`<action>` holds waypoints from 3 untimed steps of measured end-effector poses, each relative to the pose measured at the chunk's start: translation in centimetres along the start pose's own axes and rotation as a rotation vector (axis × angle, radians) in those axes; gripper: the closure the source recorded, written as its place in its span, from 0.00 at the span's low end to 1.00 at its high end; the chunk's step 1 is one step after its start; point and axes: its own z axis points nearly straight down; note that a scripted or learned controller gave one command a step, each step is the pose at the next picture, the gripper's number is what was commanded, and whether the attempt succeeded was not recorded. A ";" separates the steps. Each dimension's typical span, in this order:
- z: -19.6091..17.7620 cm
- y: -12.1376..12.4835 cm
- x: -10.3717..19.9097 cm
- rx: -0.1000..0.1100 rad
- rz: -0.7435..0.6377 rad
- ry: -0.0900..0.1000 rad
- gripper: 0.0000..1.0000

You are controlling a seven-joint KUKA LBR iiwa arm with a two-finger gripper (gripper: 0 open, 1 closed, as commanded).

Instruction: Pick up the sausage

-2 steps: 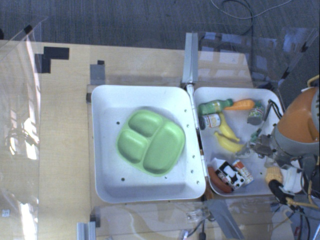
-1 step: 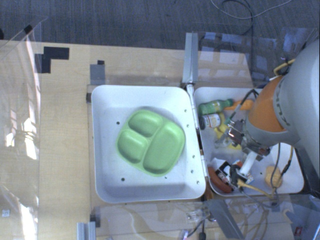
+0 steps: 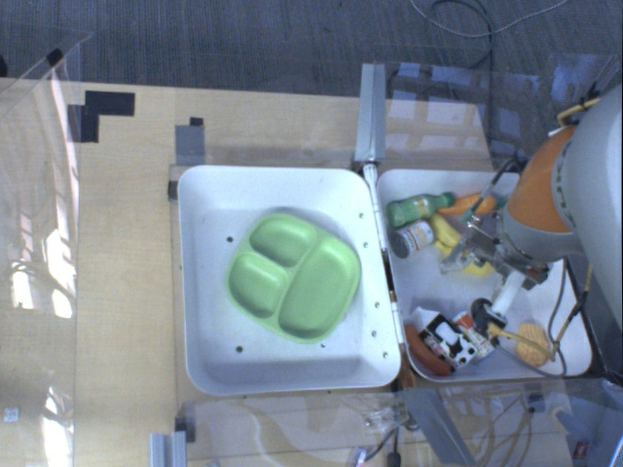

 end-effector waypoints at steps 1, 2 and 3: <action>0.4 -5.5 1.0 -0.012 0.055 0.006 0.00; -6.1 -4.2 -4.9 0.000 0.070 -0.001 0.00; -0.6 -5.5 -2.3 0.005 0.158 -0.001 0.00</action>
